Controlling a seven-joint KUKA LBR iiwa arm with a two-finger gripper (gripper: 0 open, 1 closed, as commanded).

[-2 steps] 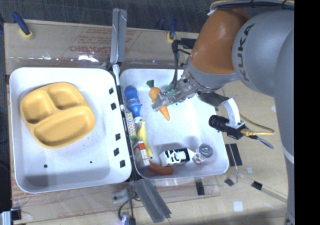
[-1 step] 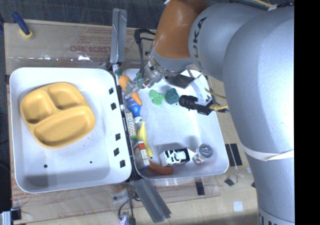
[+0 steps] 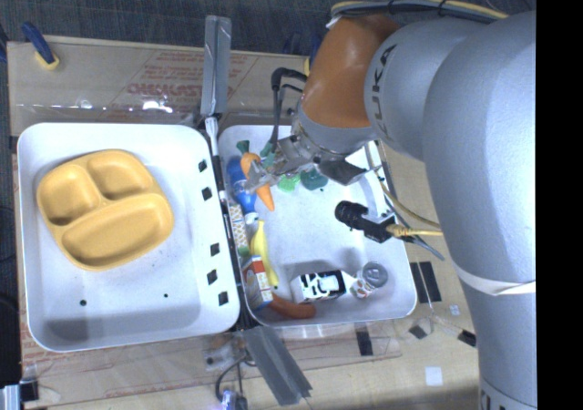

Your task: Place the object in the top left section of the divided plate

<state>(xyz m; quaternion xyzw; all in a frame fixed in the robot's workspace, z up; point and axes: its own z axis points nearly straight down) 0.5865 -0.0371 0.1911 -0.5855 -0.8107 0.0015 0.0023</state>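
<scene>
We see the grey arm [image 3: 455,126] reaching in from the right, its orange band above the wrist. Our gripper [image 3: 278,165] points down-left, its tip hard to make out.

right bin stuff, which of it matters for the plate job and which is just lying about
Belongs to the job:
- yellow divided plate in the left bin
- gripper, low over the small toys at the right bin's far left

Lying about:
- banana
- black-and-white bottle
- small can
- sausage
</scene>
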